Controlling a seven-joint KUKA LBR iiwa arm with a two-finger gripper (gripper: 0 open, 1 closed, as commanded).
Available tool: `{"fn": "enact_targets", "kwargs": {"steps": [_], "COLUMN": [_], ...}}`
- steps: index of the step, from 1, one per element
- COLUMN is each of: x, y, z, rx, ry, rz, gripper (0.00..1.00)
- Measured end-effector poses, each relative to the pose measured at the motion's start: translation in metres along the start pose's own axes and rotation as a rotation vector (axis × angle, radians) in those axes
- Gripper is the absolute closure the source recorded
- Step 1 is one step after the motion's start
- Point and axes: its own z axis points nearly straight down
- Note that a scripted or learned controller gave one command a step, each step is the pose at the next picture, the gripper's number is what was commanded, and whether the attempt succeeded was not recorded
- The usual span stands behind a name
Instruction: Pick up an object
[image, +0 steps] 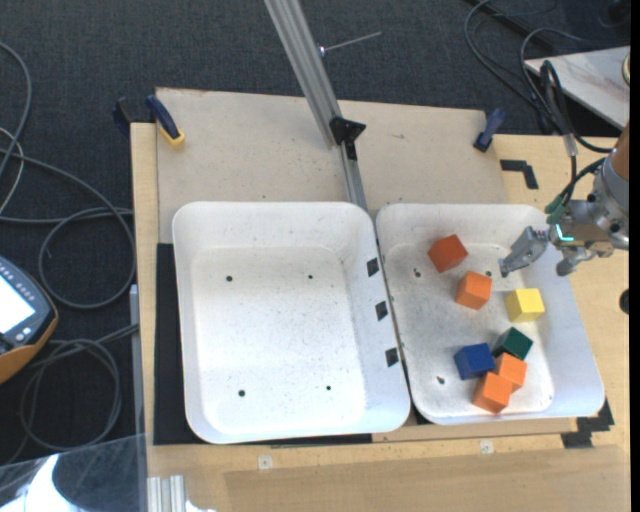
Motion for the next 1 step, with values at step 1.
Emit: {"fn": "enact_targets", "kwargs": {"steps": [1], "x": [-0.0001], "y": [0.0007], "z": [-0.0021], "rx": [-0.005], "ry": [-0.001], "rz": [-0.001], "gripper": [0.0]}}
